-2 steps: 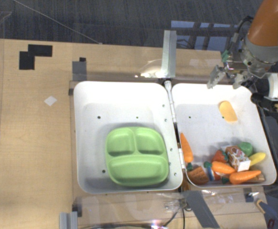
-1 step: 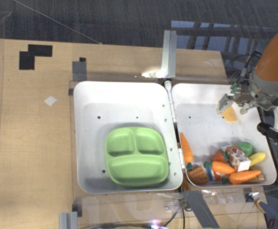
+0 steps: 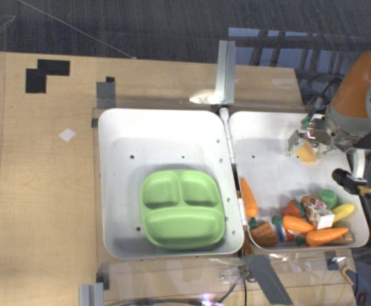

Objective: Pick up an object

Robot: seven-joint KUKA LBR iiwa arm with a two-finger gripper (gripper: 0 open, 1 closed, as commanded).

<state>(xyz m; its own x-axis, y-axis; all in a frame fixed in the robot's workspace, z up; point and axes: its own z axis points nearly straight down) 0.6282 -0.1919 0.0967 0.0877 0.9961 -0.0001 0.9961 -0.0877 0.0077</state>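
Nearest the camera, along the front wall of the right bin (image 3: pixel 364 234), lies a heap of toy food: a carrot (image 3: pixel 327 236) at the front, a second carrot (image 3: pixel 248 198) against the divider, a small box (image 3: pixel 318 211), a yellow piece (image 3: pixel 343 211) and a green piece (image 3: pixel 327 197). Beside it, the left bin (image 3: pixel 118 139) holds a green tray (image 3: pixel 183 208).

Further back in the right bin, the gripper (image 3: pixel 308 139) hangs low over the floor, with a small yellow-orange lump (image 3: pixel 307 153) touching or just under its tips. Whether its fingers are wide or narrow, I cannot tell, nor whether the lump sits between them.

My judgement is that the step in hand is the grasp itself. To do it well, the tips should straddle the lump squarely and reach the bin floor before closing, then lift straight up, slowly, so a loose hold shows early. The lump stands well apart from the heap, so nothing crowds the approach; the back wall is near, so any sideways drift should be avoided.

The lump looks roundish and stubby. If it has a long axis, it seems to run roughly left to right in the view, but it is too small to say which way it points.
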